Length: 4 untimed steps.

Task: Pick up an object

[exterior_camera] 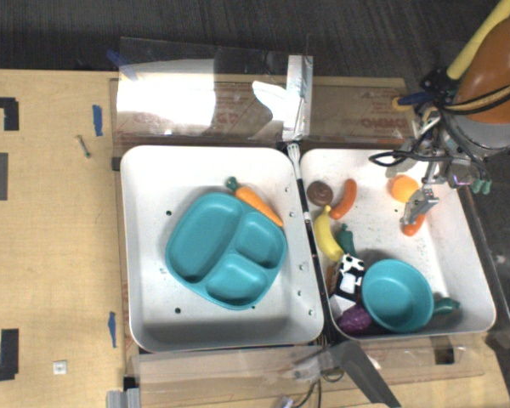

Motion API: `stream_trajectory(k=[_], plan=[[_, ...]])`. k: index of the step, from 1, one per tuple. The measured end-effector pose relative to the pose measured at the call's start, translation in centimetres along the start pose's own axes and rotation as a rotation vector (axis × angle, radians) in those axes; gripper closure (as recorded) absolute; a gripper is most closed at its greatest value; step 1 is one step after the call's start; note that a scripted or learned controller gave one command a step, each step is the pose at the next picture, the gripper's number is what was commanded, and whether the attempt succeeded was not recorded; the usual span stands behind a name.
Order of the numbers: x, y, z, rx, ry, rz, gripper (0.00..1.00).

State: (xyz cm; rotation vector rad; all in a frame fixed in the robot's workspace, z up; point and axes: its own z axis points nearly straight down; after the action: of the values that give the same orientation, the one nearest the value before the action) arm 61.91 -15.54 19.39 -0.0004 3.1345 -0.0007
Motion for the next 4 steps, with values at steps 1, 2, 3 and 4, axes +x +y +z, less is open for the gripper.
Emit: stream_trajectory(k=[1,2,3,4], plan=[[-0.6,-4.8,10.3,0.002,-0.003,0.045,0.00],[-0.9,-4.6,9.0,0.003,-0.013,0.042,1.00],[-0.9,-4.5,9.1,0.003,-0.011,0.041,0.00],[-1.2,-4.5,7.7,0.005,-0.023,0.040,1.00]])
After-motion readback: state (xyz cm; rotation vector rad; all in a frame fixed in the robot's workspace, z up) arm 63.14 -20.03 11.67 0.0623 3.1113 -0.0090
